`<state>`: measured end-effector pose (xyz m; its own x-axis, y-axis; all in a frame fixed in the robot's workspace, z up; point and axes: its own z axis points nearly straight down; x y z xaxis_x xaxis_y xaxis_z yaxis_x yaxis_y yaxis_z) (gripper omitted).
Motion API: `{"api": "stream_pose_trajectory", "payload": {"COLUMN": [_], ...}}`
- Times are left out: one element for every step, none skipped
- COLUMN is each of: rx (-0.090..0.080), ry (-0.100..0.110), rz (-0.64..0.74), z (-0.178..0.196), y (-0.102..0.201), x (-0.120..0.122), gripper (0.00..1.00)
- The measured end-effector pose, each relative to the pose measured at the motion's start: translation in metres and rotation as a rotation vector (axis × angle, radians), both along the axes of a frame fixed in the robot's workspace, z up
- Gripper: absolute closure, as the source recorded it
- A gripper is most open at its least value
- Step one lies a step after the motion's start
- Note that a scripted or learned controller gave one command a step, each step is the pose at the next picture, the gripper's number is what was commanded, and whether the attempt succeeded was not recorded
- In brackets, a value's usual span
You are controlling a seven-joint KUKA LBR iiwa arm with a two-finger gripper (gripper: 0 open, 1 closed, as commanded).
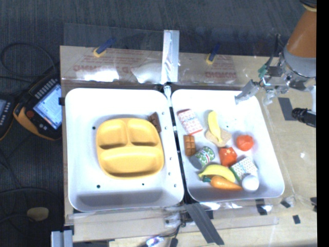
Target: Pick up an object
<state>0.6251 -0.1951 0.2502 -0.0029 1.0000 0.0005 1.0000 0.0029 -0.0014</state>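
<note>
While the gripper (250,90), seemingly parted with nothing between its fingers, hangs over the far right corner of the right bin (272,143), a banana (218,172), carrot (225,183) and tomato (245,142) lie below; the left bin (77,138) bears a yellow tray (129,146).

claw (250,90) over R bin (267,133) top-R corner | yellow tray (129,146) in L bin (77,138)

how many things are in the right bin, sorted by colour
Right bin, by main colour:
yellow: 2 (banana, yellow piece)
red: 2 (tomato, red piece)
orange: 1 (carrot)
brown: 1 (chocolate bar)
white or patterned: 3 (pink-checked carton, green-checked carton, egg)
green label: 1 (can)
tan: 1 (piece)
total: 11
</note>
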Motion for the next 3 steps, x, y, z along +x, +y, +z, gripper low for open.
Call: {"api": "stream_pose_trajectory", "payload": {"rx": [-0.001,-0.005,-0.005], "ry": [0.002,-0.009,-0.013], "rz": [0.036,0.054,0.055], "z": [-0.116,-0.161,-0.150], "y": [0.051,0.057,0.058], "x": [0.036,0.017,0.018], "gripper": [0.00,0.00,1.00]}}
